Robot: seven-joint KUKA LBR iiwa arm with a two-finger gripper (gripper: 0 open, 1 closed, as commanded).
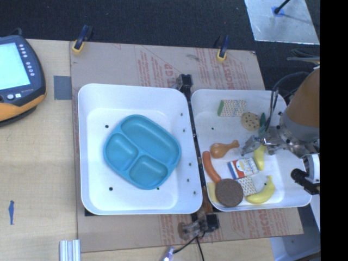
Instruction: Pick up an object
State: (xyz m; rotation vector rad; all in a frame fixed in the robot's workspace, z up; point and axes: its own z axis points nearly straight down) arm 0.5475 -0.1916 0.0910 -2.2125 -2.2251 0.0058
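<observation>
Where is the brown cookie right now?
The brown cookie lies at the right bin's near edge, between the hot dog and the banana.

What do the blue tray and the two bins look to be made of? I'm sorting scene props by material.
The blue tray looks like moulded plastic: one even colour, smooth matte-to-satin surface, rounded compartment ridges. The left bin and the right bin also look like plastic, plain white with soft rounded rims and a faint sheen, though coated metal cannot be ruled out.
</observation>
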